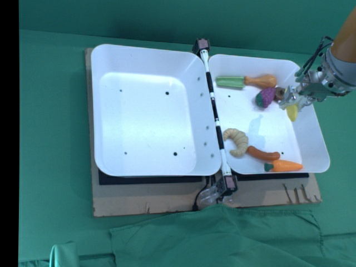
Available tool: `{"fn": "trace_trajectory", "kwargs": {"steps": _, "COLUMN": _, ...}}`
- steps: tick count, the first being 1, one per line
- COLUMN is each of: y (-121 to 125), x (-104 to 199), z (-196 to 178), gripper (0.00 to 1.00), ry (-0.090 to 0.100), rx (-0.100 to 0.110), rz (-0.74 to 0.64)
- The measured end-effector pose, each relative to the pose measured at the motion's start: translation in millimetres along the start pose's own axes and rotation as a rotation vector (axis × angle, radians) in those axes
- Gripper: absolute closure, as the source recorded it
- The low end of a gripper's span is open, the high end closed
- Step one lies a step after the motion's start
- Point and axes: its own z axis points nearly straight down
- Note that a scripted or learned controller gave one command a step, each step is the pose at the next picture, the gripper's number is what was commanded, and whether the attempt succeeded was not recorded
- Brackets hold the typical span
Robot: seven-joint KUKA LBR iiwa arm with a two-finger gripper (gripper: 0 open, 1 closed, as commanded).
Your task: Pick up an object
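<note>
My gripper (291, 105) hangs over the right side of the right bin (311, 143), above its floor. A small yellow object (292, 113) sits between the fingertips and sticks out below them, so the gripper is shut on it. Just left of it lie a purple toy fruit (265, 97) and a small brown piece (280, 92). A green-and-orange toy vegetable (246, 82) lies along the bin's back. Toward the front are a cream curled piece (238, 141), a red-orange sausage shape (263, 153) and an orange carrot (285, 165).
The left bin (146, 115) stands beside the right one, parted by a black-and-white divider rod (214, 113). Both rest on a cardboard sheet (144, 202) on green cloth. The arm's orange band (345, 35) enters from the upper right.
</note>
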Motion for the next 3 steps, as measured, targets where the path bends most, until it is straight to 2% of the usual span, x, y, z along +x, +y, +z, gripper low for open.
{"fn": "trace_trajectory", "kwargs": {"steps": 3, "y": 2.1, "x": -4.3, "z": -36.2, "gripper": 1.00, "ry": -0.008, "rx": -0.016, "rz": 0.012}}
